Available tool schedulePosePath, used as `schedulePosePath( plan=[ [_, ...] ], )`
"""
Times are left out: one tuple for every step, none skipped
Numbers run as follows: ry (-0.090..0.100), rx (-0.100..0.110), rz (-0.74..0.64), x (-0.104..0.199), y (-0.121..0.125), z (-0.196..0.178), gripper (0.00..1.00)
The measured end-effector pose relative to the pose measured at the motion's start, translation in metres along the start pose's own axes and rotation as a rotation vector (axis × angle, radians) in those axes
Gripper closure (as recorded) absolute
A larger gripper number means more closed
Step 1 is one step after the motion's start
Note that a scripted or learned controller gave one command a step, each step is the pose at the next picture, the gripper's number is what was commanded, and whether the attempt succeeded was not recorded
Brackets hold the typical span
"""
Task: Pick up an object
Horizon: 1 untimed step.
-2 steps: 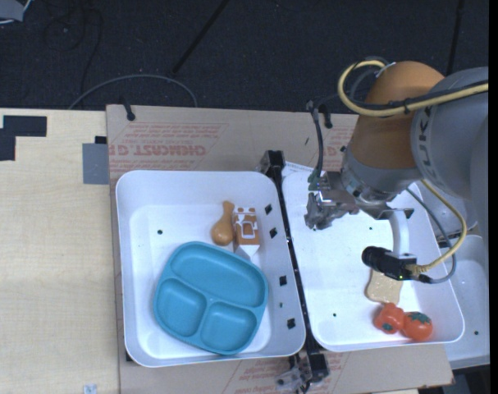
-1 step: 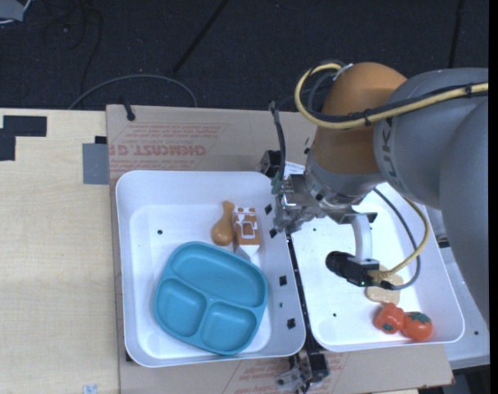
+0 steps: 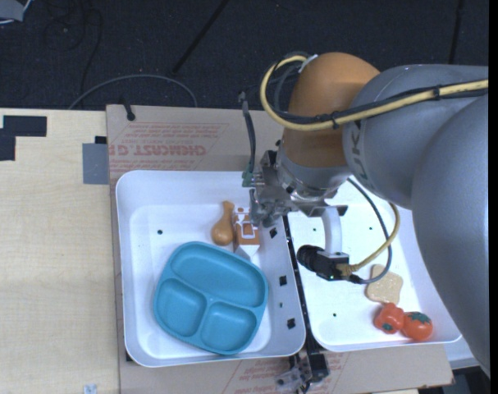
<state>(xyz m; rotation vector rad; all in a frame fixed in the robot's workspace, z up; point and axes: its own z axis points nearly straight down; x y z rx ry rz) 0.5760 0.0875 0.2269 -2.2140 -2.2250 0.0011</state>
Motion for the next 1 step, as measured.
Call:
schedulePosePath(
  plan=[
    [-0.002, 0.002, 0.002, -0.0018, -0.0005, 0.0004, 0.0]
  ],
)
